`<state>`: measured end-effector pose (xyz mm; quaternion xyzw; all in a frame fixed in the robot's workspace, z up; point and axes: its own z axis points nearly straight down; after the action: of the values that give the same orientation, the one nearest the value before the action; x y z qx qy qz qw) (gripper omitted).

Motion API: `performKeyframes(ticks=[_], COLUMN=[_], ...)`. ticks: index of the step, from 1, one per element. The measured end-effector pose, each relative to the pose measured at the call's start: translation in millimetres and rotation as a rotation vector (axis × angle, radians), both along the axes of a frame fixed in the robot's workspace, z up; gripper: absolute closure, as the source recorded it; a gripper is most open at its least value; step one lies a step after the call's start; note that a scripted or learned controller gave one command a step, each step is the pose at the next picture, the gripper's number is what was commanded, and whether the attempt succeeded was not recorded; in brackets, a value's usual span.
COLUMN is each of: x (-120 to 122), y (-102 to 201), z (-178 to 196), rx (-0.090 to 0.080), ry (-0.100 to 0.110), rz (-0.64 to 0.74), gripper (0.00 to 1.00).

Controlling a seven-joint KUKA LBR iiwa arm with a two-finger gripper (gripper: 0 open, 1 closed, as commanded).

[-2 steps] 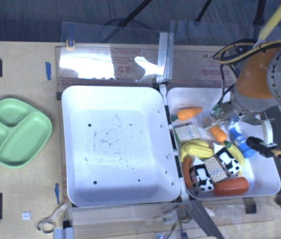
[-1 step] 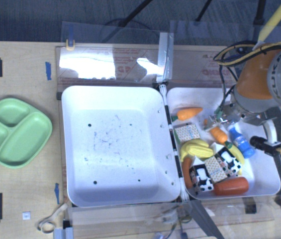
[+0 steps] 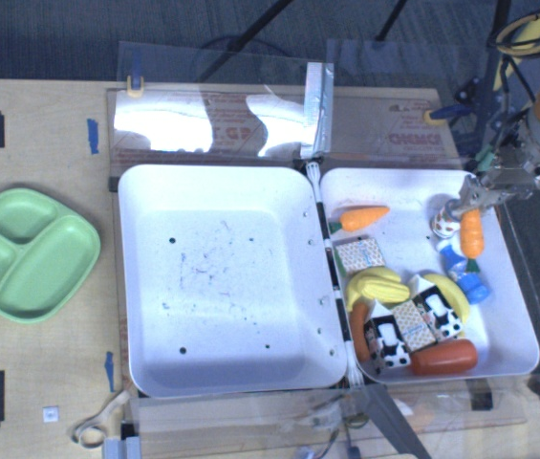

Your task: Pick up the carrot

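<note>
On the bench, in the right bin, we see the claw pinching a carrot.

Reddish printed lettering is seen on the brown cardboard sheet behind the bins; it appears upside down and mirrored (perhaps a brand name), and it cannot be read with certainty; no other text, number or sign can be made out.

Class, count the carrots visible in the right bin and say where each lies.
2: one carrot lies near the bin's back left; another carrot hangs upright by the gripper at right. The pile may hide more.
</note>
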<state>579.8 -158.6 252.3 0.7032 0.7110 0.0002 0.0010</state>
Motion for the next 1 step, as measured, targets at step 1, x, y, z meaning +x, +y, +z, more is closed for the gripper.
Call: performKeyframes(ticks=[1], x=[-16.7], y=[23.8], z=[8.6], rx=[0.001], ry=[0.001], rz=[0.46], gripper=[1.0])
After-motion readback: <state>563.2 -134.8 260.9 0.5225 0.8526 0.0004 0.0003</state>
